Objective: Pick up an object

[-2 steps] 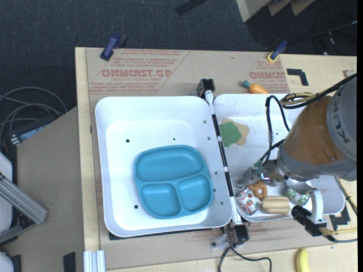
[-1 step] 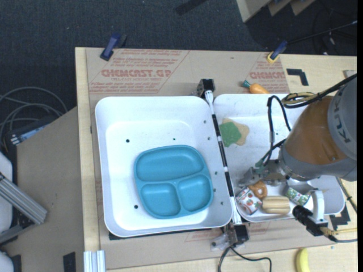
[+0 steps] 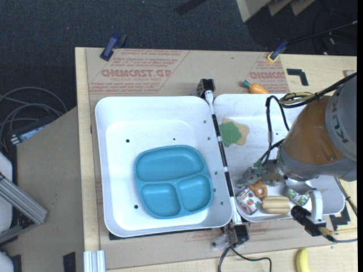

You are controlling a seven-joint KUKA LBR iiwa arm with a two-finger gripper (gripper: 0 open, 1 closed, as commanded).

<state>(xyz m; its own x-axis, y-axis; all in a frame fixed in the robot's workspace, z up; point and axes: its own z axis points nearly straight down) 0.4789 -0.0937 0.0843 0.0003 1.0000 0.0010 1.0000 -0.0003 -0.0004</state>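
Observation:
My gripper (image 3: pixel 258 176) hangs low over the front left part of the right bin (image 3: pixel 249 107), reaching in from the right under the arm's orange band (image 3: pixel 311 135). Just below it lies a small orange piece (image 3: pixel 260 190). Beside that are a red and white packet (image 3: pixel 247 200) and a tan roll (image 3: pixel 275 206). A green and white item (image 3: pixel 298 197) peeks out under the wrist. Further back in the same bin, a green leafy toy (image 3: pixel 229 133) rests against a pale tan piece (image 3: pixel 243 131). The arm hides the bin's right half.
In the left bin (image 3: pixel 113 152) sits a blue divided plate (image 3: pixel 172 180). On the bench outside the bins lie a small carrot (image 3: pixel 256 88) at the back and a yellow banana (image 3: pixel 302 260) at the front right. Clamps (image 3: pixel 112 46) mark the board's far corners.

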